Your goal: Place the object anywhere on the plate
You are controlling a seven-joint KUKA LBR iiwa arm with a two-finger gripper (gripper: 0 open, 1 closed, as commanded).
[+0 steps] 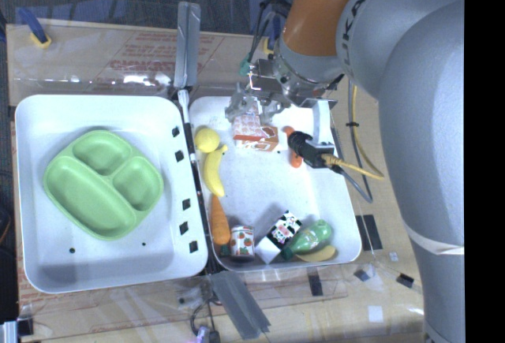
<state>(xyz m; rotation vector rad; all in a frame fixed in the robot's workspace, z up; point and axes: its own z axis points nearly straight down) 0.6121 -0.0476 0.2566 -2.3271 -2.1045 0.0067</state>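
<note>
A green divided plate (102, 184) lies in the left bin (47, 117). In the right bin (343, 211), my gripper (251, 108) hangs over the far end, right above a red-and-white packet (256, 132). The packet lies just under the gripper's tip, and whether it is touched or held is unclear. The arm's grey body and orange band cover the right bin's far right corner.
The right bin also holds a yellow banana (211, 164) along its left wall, a carrot (220, 225), a small can (242, 241), a black-and-white carton (282, 231) and a green bottle (309, 236) at the near end. A small orange piece (294, 159) lies right of the packet.
</note>
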